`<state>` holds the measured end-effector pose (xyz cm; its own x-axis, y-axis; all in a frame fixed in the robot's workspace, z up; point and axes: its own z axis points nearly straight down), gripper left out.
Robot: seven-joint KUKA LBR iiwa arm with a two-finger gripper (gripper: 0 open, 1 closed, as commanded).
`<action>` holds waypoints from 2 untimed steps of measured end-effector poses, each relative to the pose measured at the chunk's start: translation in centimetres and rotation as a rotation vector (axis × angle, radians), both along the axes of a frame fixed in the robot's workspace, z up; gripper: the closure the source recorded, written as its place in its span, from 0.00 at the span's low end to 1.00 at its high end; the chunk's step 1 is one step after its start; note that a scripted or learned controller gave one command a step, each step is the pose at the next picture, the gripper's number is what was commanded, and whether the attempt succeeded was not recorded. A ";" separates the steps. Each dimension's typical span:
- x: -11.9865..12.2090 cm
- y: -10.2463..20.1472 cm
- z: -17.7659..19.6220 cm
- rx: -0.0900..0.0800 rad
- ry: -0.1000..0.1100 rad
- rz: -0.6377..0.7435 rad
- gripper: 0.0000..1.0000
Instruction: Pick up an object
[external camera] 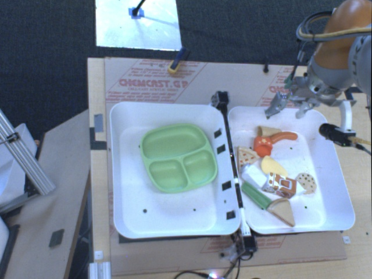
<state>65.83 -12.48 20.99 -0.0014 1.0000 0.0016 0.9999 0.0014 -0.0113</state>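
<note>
Two-finger metal gripper [289, 106] hanging over the far rim of the right-hand shallow white bin [337, 182], fingers spread apart, nothing between them. Left fingertip [273, 110] just past the bin's far edge, right one above the rim. Above the wrist, a rounded orange band [349, 31] on the grey arm, looped with a dark cable.

Nearest below the fingers, toy food clustered in the right bin: a red sausage-shaped piece [280, 137] lying beside a tan wedge [266, 131], a small red tomato-like ball [263, 147] touching the sausage's lower end. Farther toward the near edge, a triangular pizza-slice piece [247, 156], a yellow rounded piece [272, 166], a white block [253, 174], a small printed carton [281, 184], a round chocolate-chip cookie [306, 182], a green stick [256, 196] and a brown bread-like wedge [282, 212]. All apart from the gripper, lying on the bin floor.

A black cylindrical fitting [332, 133] at the bin's right rim.

In the left-hand shallow white bin [125, 214], a light-green plastic tray with three compartments [178, 157], flat and slightly turned. Black clips along the seam between both bins. Under the bins, a brown sheet with red print [154, 83]; beyond it, a shiny square panel [138, 16] on dark carpet.
</note>
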 end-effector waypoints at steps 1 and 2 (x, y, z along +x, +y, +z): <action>0.3 0.0 0.9 -0.002 -0.013 0.002 0.00; 0.3 -0.1 -3.2 -0.002 -0.011 0.001 0.00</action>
<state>66.09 -12.57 17.75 -0.0022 1.0000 -0.0005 1.0000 0.0022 -0.0002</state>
